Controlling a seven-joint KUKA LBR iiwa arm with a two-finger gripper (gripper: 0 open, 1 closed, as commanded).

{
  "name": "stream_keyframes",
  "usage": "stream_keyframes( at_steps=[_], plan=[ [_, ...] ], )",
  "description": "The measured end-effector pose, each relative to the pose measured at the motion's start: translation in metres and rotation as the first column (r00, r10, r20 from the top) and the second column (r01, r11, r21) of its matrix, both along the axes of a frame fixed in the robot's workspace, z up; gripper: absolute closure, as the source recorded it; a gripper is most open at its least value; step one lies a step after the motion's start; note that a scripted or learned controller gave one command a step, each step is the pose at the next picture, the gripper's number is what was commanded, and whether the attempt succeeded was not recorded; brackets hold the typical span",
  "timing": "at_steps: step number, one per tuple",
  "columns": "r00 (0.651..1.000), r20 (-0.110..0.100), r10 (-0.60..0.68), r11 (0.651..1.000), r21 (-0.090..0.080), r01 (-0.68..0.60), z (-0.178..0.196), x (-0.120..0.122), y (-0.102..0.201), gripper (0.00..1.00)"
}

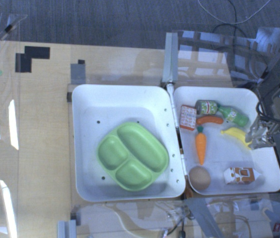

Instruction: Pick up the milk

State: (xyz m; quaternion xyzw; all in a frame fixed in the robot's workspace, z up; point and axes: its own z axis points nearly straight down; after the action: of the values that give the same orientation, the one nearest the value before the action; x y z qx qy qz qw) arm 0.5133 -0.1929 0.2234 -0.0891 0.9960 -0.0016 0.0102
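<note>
Milk carton (239, 175) lies on its side, lower right of the right bin (266, 100), near the rim. Gripper (257, 137) hovers at right edge just beside the banana (235, 134); cannot tell its state. Risk: it descends onto the banana, or the carton slides against the bin wall. Arm mostly cut off at frame right; gripper blurry.

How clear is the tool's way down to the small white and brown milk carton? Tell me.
Probably clear. The tool hangs at the right bin's right side, and the small white and brown milk carton lies apart from the brown potato and yellow banana, uncovered.
</note>
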Motion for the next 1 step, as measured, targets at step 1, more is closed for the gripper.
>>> stream_keyframes(
  at_steps=[1],
  plan=[
    [1.0, 0.0, 0.0, 1.0, 0.0, 0.0, -0.0001, 0.0, 0.0002, 0.0]
  ],
)
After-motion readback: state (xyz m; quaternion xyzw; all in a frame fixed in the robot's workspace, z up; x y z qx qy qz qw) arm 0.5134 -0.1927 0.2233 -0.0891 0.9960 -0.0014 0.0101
